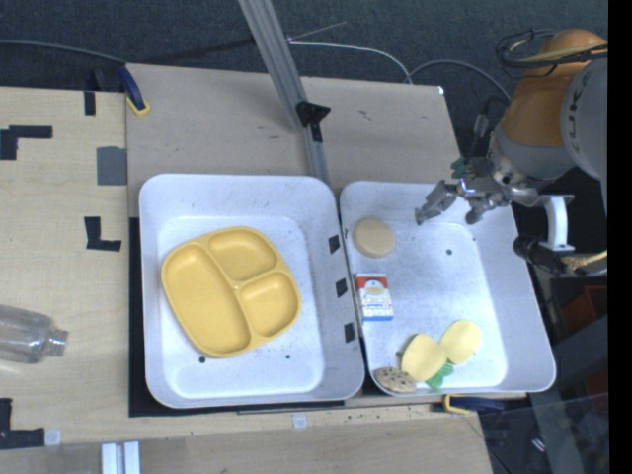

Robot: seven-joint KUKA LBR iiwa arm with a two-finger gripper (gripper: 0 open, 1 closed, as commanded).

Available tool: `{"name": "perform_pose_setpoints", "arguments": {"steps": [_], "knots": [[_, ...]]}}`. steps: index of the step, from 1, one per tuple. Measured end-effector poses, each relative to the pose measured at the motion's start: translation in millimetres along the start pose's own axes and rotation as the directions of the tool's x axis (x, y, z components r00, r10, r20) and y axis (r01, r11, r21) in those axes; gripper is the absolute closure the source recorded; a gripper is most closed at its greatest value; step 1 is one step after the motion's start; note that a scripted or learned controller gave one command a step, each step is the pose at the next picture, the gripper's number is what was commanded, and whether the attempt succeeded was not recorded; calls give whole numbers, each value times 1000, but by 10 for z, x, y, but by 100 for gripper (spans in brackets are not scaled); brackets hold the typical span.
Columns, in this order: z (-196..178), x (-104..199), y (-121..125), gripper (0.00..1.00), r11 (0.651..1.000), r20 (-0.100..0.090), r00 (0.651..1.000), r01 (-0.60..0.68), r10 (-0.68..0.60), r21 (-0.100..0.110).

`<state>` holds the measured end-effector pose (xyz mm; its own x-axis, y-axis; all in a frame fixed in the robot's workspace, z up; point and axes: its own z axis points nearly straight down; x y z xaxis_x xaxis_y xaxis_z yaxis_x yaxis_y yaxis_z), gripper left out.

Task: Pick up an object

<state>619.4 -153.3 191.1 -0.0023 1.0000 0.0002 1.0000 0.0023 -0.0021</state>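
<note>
Gripper (453, 208) open above right bin (494, 294), empty-fingered.

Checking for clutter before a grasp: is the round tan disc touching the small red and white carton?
Apart. The camera view shows bare white bin floor between disc and carton.

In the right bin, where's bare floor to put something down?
Right bin: bare floor in the middle and right, between the round biscuit, small carton and yellow toys. The near left corner is crowded. The gripper hangs over the far edge.
</note>
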Motion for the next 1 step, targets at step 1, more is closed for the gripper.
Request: {"name": "perform_pose_setpoints", "arguments": {"steps": [1], "knots": [[-372,-550,417,0,1000,4,1000,-3,3,-8]]}}
